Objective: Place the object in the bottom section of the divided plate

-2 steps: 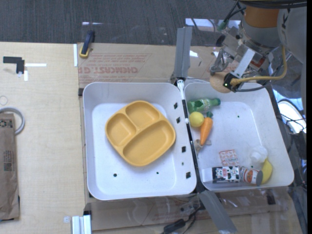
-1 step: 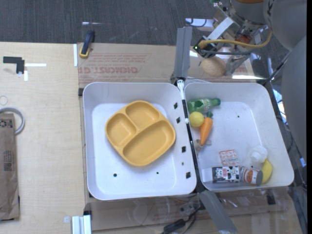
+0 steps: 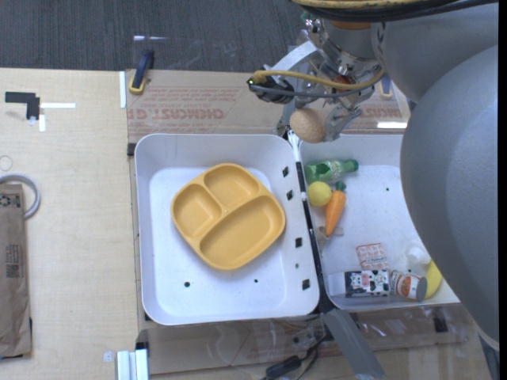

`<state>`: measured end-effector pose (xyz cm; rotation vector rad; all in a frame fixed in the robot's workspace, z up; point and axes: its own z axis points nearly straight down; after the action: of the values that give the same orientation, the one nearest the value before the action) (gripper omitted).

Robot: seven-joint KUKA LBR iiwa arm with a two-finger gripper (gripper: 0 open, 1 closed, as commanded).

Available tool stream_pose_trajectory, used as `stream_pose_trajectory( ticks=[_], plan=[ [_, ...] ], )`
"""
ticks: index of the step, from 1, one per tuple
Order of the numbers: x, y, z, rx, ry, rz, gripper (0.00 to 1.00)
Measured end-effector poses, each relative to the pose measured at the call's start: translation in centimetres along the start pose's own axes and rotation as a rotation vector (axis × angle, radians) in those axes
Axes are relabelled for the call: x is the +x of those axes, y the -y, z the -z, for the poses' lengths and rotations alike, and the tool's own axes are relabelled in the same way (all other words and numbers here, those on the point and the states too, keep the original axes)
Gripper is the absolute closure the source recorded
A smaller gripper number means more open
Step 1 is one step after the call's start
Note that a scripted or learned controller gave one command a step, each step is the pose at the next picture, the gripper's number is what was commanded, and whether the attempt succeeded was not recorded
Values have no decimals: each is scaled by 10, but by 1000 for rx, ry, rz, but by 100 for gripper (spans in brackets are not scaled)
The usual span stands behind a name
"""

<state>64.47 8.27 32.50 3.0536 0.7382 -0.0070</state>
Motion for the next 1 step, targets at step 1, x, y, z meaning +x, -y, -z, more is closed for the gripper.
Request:
stream_pose_trajectory(
  ticks=[1],
  plan=[
    [3, 0, 43, -1, -1, -279, 100]
  ],
)
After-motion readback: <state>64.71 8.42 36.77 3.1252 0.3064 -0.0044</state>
